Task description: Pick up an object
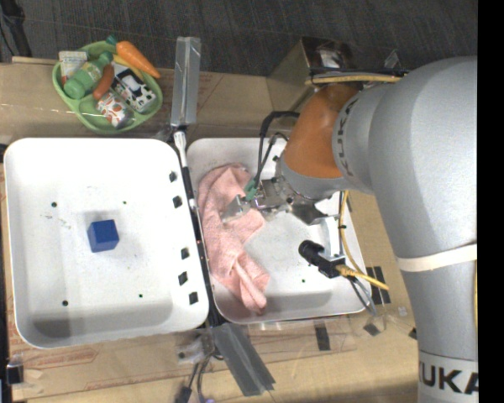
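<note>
A pink cloth [228,238] lies crumpled along the left side of the right bin [319,305]. My gripper [238,206] reaches in from the right and is low over the cloth's upper part, seemingly touching it. The wrist and the orange band above it hide the bin's upper right area. A small blue cube [103,235] sits alone on the floor of the left bin [34,166], far from the gripper.
A green bowl [80,116] of toy food stands on the bench beyond the left bin. A metal bar [186,78] stands at the seam between the bins. A black cable plug [317,259] hangs from the arm over the right bin's floor.
</note>
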`<state>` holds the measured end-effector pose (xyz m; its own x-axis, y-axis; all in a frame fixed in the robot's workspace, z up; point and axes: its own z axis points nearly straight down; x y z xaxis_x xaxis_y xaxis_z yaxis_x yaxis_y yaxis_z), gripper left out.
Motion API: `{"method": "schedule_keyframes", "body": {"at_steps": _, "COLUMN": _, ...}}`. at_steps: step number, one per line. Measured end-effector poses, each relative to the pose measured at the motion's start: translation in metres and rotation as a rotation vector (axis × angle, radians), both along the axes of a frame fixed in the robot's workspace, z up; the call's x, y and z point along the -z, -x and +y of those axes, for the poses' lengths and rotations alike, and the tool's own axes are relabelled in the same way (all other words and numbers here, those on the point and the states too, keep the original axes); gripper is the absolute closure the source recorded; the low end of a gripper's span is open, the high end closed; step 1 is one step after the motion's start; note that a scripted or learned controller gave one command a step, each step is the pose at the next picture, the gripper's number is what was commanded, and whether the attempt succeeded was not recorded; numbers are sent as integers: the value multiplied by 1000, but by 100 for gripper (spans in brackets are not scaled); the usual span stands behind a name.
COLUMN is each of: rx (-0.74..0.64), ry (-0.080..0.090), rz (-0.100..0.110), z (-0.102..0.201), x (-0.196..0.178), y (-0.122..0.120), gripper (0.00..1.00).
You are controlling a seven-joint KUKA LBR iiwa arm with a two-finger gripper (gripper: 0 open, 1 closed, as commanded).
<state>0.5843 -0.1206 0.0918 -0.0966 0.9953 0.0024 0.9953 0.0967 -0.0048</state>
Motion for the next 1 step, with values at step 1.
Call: {"method": "schedule_keyframes", "body": {"at_steps": 1, "rx": -5, "ry": 0, "rz": 2, "z": 1, "x": -10, "y": 0, "gripper": 100}}
